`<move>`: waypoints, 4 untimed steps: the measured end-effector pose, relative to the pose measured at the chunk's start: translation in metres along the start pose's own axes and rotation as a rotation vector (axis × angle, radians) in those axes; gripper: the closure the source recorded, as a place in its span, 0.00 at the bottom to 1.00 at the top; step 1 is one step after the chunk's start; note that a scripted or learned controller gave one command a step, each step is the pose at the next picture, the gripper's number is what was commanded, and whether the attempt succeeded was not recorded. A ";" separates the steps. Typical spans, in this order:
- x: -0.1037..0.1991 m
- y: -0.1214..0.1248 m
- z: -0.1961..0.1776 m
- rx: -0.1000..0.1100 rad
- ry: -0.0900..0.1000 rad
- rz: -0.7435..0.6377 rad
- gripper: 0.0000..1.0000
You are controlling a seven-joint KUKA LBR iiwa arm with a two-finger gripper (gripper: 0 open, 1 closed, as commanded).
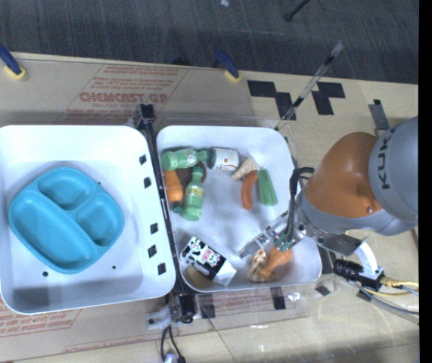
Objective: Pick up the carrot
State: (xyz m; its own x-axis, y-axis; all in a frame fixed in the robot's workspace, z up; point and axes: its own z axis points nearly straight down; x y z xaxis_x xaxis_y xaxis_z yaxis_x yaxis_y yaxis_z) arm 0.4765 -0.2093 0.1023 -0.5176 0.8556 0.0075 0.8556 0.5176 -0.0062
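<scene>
A slim orange carrot (247,192) lies in the middle of the right bin (223,136), right beside a green vegetable piece (266,187). A second orange piece (174,187) lies at the bin's left, against two green bottles (189,174). My gripper (276,240) hangs over the bin's near right corner, below and to the right of the carrot and apart from it. Directly beneath it sits an orange-and-tan lumpy item (271,264). The wrist hides part of that corner.
A black-and-white carton (203,258) lies at the right bin's front edge. A small white item (228,159) and a pale piece (243,169) sit near the back. The left bin (19,286) holds a blue divided plate (66,218). A divider (158,203) separates the bins.
</scene>
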 end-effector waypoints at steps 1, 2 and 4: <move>0.000 0.001 -0.010 0.002 0.000 -0.013 1.00; 0.000 0.001 -0.010 0.002 0.000 -0.012 0.00; 0.049 0.058 -0.061 -0.005 -0.006 0.166 1.00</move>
State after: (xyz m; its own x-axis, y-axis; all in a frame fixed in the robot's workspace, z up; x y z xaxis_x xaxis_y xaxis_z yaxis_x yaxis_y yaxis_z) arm 0.5016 -0.1376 0.1631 -0.3687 0.9295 0.0006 0.9295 0.3687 -0.0024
